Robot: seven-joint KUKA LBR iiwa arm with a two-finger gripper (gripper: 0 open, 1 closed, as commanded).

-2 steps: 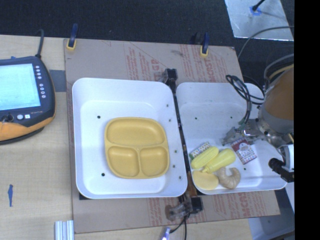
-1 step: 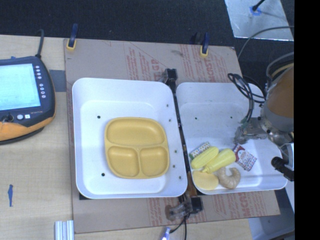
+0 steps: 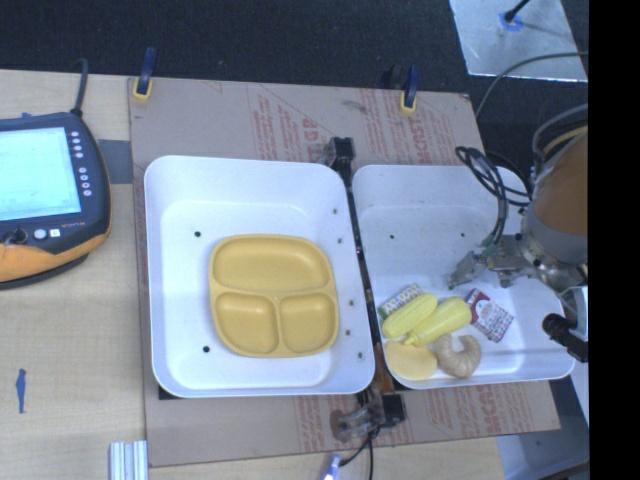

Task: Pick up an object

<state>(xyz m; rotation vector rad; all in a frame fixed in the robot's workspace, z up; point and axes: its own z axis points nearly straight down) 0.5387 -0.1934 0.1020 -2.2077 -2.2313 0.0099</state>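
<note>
Several small items lie in the front part of the right bin point(image 3: 420, 203): a yellow corn cob point(image 3: 409, 316), a second yellow piece point(image 3: 446, 319) beside it, a red and white packet point(image 3: 491, 318), a pale yellow disc point(image 3: 411, 361) and a beige curled piece point(image 3: 461, 355). My gripper point(image 3: 490, 266) hangs low over the right side of this bin, just behind the red and white packet and to the right of the corn. I see nothing held in it. The grey arm point(image 3: 560, 198) with its orange band rises behind it at the right edge.
The left bin point(image 3: 180, 228) holds a yellow three-compartment plate point(image 3: 272, 295). A teach pendant point(image 3: 45, 193) lies on the bench at far left. Black cables point(image 3: 490, 178) loop over the right bin's back corner. Clamps point(image 3: 408, 86) hold the cardboard base.
</note>
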